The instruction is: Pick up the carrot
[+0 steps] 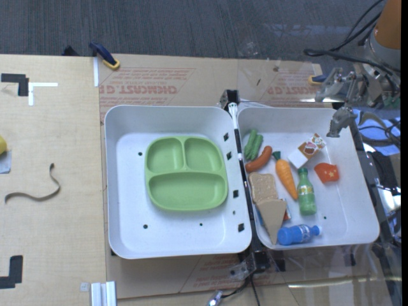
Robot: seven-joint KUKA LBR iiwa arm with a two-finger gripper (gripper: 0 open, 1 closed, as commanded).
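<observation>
In the right bin [357, 218], near its middle, the carrot [286, 178] lies flat, thick end toward the far wall and tip pointing to the near wall, angled slightly right. Just left of it, toward the bin's left wall: a sausage [258, 159] and, beyond that, a green pepper [252, 145] at the far-left corner region. A slice of bread [263, 187] sits beside the carrot's lower left, with a tan wedge [274, 217] nearer the near wall. A green bottle [306, 192] stands just right of the carrot, close to or touching its tip. A blue bottle [298, 234] lies on its side along the near wall. A small white carton [310, 149] and a red piece [326, 172] sit toward the right wall. The left bin [121, 190] holds a green divided plate [187, 173] at its centre. The gripper [338, 121] hangs over the far-right corner of the right bin, well apart from the carrot; nothing is seen between its fingers, and whether they are wide or narrow cannot be told.
</observation>
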